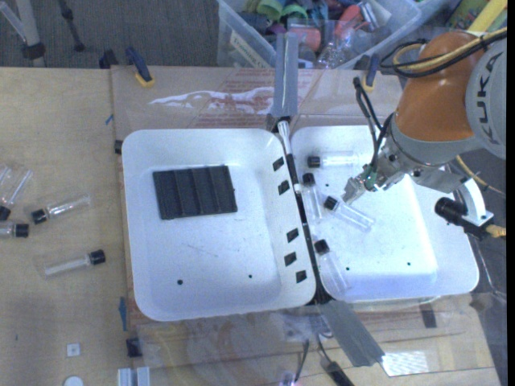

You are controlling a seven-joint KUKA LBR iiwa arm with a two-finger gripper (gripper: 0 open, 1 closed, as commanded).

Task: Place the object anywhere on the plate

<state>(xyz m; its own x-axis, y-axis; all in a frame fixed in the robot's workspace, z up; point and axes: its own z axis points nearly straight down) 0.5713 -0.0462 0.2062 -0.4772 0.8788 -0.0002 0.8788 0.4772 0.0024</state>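
The fingers hang above the right bin; whether apart or together cannot be told. Just below lies a clear vial. The dark plate sits well left. Grasping seems next.

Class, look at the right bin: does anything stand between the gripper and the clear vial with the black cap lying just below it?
Nothing visible does. The gripper hangs above the right bin, and the vial lies just below and left of it with bare bin floor between. Other vials lie off to the side.
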